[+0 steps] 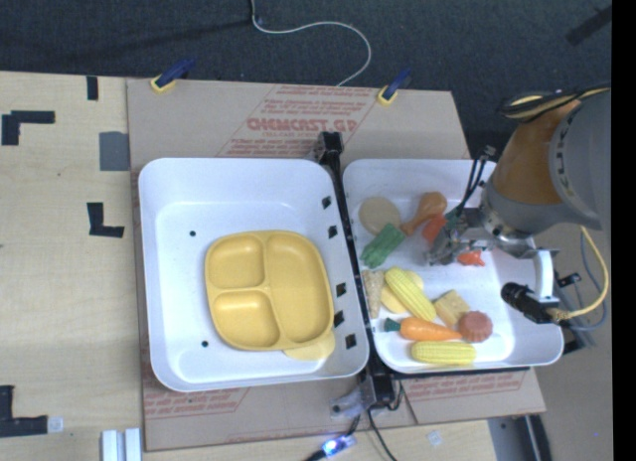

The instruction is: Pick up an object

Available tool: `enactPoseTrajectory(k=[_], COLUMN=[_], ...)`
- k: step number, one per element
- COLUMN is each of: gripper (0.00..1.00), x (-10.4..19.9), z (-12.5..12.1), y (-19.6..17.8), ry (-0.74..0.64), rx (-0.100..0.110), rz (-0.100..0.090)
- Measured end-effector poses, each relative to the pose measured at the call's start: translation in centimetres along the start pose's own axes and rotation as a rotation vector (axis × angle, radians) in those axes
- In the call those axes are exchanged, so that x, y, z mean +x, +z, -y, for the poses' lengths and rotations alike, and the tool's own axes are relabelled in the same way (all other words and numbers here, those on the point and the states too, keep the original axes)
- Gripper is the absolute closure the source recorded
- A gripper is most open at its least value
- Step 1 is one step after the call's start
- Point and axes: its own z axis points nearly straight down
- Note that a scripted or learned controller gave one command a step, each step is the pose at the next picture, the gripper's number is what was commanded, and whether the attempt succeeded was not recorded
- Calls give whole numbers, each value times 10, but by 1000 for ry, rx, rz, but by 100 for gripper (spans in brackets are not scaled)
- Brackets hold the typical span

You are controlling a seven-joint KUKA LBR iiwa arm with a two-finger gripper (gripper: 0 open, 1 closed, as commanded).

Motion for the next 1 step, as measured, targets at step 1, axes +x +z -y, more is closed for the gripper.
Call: enactPoseTrajectory(k=[1], gripper=[100], x=[0], z=[-1], y=[-63], ry=[1], rx=[-2], rz=[0])
